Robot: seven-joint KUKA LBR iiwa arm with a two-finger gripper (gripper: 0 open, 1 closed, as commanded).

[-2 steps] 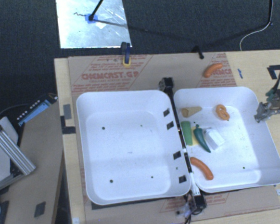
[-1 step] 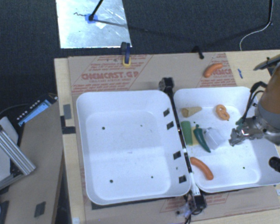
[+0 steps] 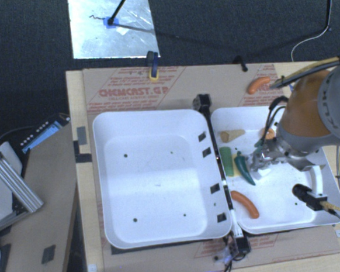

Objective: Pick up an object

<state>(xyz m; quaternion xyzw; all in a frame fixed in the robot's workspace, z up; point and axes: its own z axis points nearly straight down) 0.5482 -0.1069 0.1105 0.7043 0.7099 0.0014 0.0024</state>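
In the right bin (image 3: 285,225), my gripper (image 3: 259,161) hangs low near the middle. It sits just right of a dark green pepper-shaped piece (image 3: 243,169). A light green block (image 3: 225,160) lies along the bin's left wall. Further toward the near left corner rests an orange sausage-shaped piece (image 3: 246,204). A tan wedge (image 3: 232,135) lies near the far wall. A small orange piece (image 3: 268,134) peeks out beside the arm (image 3: 309,115), which covers the bin's far right part.
The left bin (image 3: 151,114) stands beside the right one, with black clips (image 3: 207,152) along the shared wall. Another orange sausage shape (image 3: 258,85) lies on the cardboard behind the right bin. A yellow and blue clamp (image 3: 153,66) sits at the board's far edge.
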